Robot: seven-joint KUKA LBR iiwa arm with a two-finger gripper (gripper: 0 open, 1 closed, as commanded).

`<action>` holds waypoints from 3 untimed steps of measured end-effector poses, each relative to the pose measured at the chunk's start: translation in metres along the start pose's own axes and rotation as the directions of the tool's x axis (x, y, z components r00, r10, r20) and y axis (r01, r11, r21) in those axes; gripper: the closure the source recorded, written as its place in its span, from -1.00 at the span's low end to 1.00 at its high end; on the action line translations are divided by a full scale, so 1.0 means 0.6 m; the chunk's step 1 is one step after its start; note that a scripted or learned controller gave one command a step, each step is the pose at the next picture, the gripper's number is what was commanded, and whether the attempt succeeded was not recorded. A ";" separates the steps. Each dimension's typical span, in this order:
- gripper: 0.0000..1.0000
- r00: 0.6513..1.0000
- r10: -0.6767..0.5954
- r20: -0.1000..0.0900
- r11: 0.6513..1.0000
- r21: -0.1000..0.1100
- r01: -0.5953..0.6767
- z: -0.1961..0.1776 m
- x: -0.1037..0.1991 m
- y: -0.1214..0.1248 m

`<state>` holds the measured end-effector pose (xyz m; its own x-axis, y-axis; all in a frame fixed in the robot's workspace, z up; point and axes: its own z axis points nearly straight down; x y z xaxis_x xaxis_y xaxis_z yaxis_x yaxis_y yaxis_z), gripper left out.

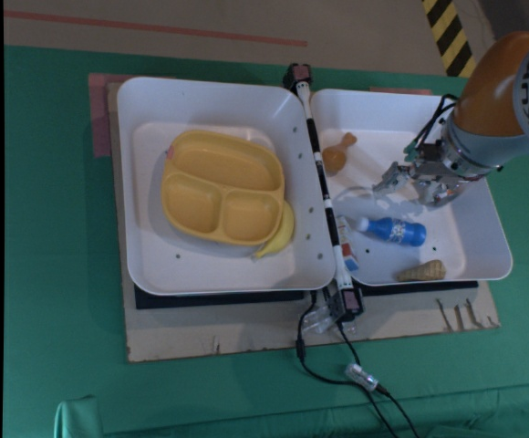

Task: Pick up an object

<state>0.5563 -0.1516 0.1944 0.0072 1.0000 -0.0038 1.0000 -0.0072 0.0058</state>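
Your gripper (417, 182) hangs over the right bin (483, 245), near the blue bottle (394, 232), probably lining up a grab, though you cannot tell whether it's open or closed

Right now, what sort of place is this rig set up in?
Most likely a robotics lab or test cell, not a home. Two white bins sit on a green-covered bench, hazard-striped tape marks the floor, and the arm's claw hangs over toy-like items such as a blue bottle.
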 end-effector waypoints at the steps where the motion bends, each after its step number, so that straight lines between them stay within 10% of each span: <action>1: 1.00 1.000 0.006 0.005 1.000 -0.012 -0.006 -0.025 -0.005 0.004; 2: -1.00 1.000 0.006 0.005 1.000 -0.011 -0.006 -0.025 -0.005 0.004; 3: 1.00 1.000 0.012 0.010 1.000 -0.023 -0.012 -0.050 -0.010 0.007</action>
<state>0.5605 -0.1573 0.2244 0.0197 0.9997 -0.0136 0.9994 -0.0193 0.0292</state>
